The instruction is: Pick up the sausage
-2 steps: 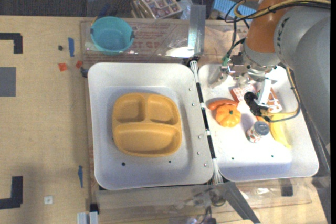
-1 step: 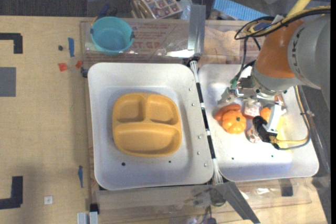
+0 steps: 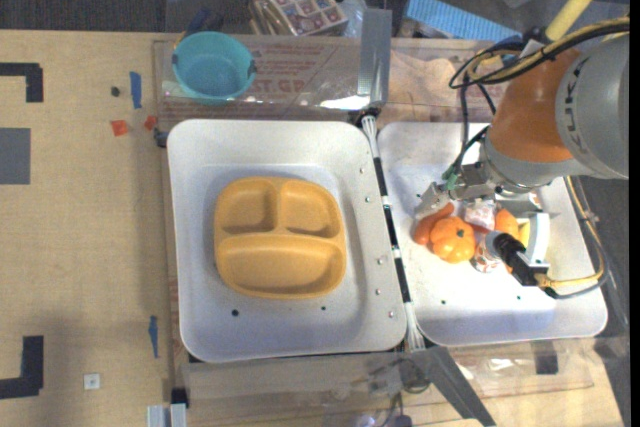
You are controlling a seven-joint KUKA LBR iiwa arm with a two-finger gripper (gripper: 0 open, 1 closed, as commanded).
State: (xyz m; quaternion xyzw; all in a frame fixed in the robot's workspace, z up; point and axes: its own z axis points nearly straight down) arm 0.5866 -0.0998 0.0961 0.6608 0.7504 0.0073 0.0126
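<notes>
Sausage (image 3: 433, 209), as I judge, is the small reddish piece touching the orange pumpkin (image 3: 451, 238) at its upper left. The gripper (image 3: 470, 191) hangs just above the pumpkin, right of the sausage. Whether it is open or closed, I cannot tell.

A divided tray (image 3: 280, 237) sits in the left bin (image 3: 190, 315); a pumpkin (image 3: 450, 238) lies in the right bin (image 3: 500, 315), a bowl (image 3: 212, 65) behind.

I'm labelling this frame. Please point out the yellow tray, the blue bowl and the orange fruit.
yellow tray (image 3: 280, 237): camera view, centre divider.
blue bowl (image 3: 212, 65): camera view, inside bottom.
orange fruit (image 3: 450, 239): camera view, top surface.
</notes>
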